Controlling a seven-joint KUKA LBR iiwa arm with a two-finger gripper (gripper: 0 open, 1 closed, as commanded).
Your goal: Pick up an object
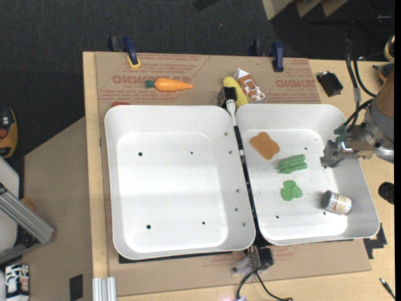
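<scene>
Bench (100, 105): 2 white bins.
R bin (360, 221): orange piece (264, 145), 2 green pieces, small can (337, 202).
Gripper (330, 155): over R bin; jaws' state unclear.

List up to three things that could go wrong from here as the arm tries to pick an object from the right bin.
1. The small can lies on its side near the bin wall, so it may roll away.
2. The two green pieces lie close together; a grasp could nudge one aside.
3. The gripper hangs by the right bin rim and might clip it.

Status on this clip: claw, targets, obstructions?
Claw over right bin edge, nothing seen in it. Orange piece, two green pieces, small can lying loose. Nothing blocking.
</scene>
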